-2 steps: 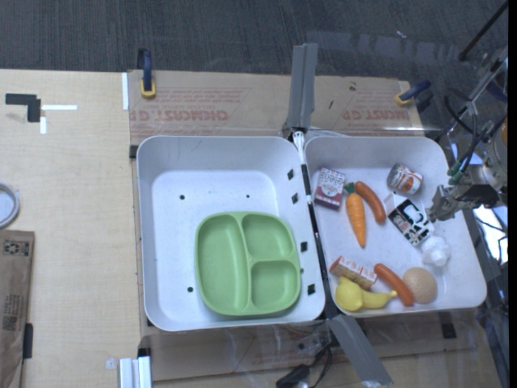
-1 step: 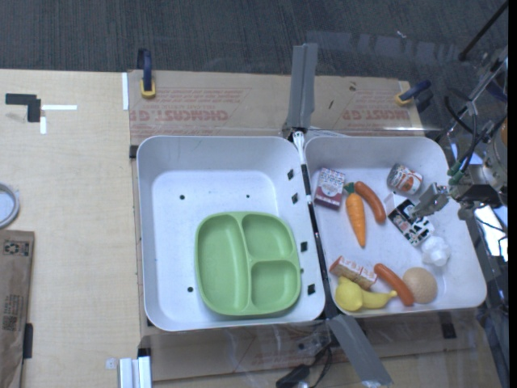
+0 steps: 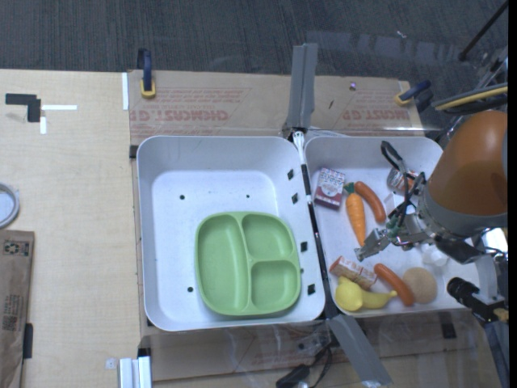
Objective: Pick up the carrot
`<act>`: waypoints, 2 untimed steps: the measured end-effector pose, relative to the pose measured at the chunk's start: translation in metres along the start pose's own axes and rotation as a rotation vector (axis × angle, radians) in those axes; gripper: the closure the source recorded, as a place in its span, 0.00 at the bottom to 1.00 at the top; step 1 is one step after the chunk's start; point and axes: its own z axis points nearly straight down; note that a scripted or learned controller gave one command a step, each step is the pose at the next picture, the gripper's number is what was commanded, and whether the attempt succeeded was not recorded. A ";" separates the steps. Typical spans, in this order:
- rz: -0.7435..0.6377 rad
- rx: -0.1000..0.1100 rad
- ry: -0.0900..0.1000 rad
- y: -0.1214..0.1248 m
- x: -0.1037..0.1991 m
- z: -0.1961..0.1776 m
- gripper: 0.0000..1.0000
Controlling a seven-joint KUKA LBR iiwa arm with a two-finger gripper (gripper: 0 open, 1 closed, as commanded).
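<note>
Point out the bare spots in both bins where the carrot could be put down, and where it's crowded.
Left bin: bare floor along its far and left sides around the green divided plate, whose three compartments are also free. Right bin: crowded; carrot, two sausages, small boxes, banana and the end effector fill it, leaving a strip by the far wall.

orange carrot (image 3: 355,216), green leafy top. pale green plate (image 3: 246,263). white bins (image 3: 161,217). yellow banana (image 3: 361,297). two red-orange sausages (image 3: 371,200). tan bread roll (image 3: 420,284). maroon-and-white carton (image 3: 329,188).
</note>
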 end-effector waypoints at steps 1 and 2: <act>-0.029 -0.002 -0.001 0.079 -0.035 0.071 0.00; -0.025 -0.002 -0.001 0.079 -0.036 0.062 1.00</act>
